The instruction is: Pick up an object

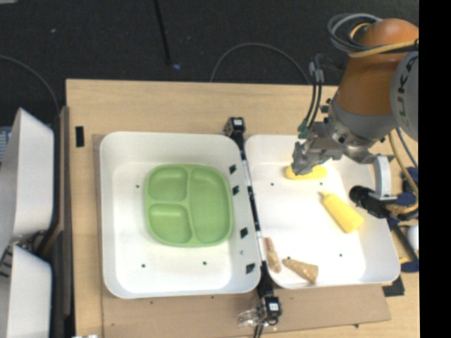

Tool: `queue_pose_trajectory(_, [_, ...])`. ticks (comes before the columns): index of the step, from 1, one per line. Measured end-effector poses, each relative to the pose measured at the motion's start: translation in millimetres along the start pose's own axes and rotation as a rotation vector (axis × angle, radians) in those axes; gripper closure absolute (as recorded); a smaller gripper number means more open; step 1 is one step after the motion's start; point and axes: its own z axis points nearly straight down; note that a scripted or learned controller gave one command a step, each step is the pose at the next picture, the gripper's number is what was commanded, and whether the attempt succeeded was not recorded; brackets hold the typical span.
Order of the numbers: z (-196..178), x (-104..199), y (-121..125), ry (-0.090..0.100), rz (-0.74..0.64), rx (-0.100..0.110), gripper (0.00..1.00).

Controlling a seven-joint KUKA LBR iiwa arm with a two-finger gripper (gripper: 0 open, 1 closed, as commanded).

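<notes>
Flat yellow piece [308, 172] in the right bin [366, 266], under the gripper [304, 162].
It looks light, thin and hard to pinch except across its edges; whether the fingers are open or closed I cannot tell. Nearby lies a yellow bottle-like toy [342, 212].

Counter [176, 104]: pale wood, matt, faint grain. Both bins [120, 273] smooth white plastic, slight sheen. Green divided plate [189, 204], well left of the fingers: smooth matt plastic. Yellow bottle [343, 213] just right-below the fingers: glossy plastic. Arm [373, 69]: glossy orange shell over grey metal.
</notes>
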Motion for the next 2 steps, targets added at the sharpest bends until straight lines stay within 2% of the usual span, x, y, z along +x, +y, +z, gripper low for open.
queue_pose_trajectory(1, [4,55,26,0.000,0.000,0.000,1.00])
queue_pose_trajectory(2, [4,108,41,0.000,0.000,0.000,1.00])
